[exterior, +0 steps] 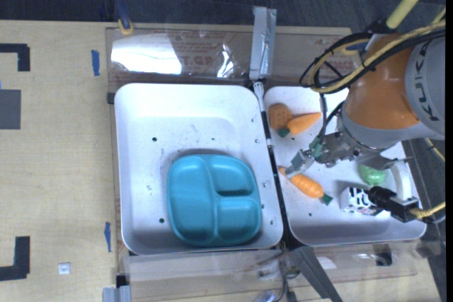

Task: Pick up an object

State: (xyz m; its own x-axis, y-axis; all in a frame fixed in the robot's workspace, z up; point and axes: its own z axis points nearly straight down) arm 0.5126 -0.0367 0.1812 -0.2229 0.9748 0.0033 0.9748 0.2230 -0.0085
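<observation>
Gripper [309, 155] low over right bin [306, 221], between two carrots: top carrot [304, 122] beside an orange lump [279, 114] near the divider, bottom carrot [307, 185] just below the tip. Released or clenched: cannot tell; nothing seen in its grasp. Likely trouble: closing on bare bin floor in the gap between both carrots; nudging the bottom carrot into a roll; slipping off its smooth, tapered body. Also risky: crowding the green piece [371, 173] and white packet [357, 198] by the right wall. Blue tray [212, 199] in left bin [141, 124] well apart, out of harm.
</observation>
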